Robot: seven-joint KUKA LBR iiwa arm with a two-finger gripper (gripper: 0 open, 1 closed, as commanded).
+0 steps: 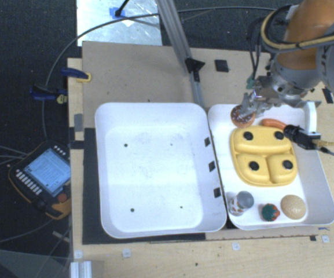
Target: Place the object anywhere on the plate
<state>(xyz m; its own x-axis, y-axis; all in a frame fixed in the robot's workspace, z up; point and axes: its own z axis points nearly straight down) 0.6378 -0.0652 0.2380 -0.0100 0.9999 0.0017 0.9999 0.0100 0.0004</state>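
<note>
The two-finger gripper [249,108] is being held over a small round brownish object [242,117] near the far edge of the right-hand shallow white bin [323,181], just beside the far left corner of the yellow compartmented plastic plate [263,154]. Whether anything is being gripped cannot be told. A poor pinch is being risked: the object could be dropped or nudged against the bin wall.

The grey arm [329,51], orange-banded above the wrist, reaches in from the right and angles down-left, its gripper [246,110] hanging low at the view's upper middle-right.
</note>
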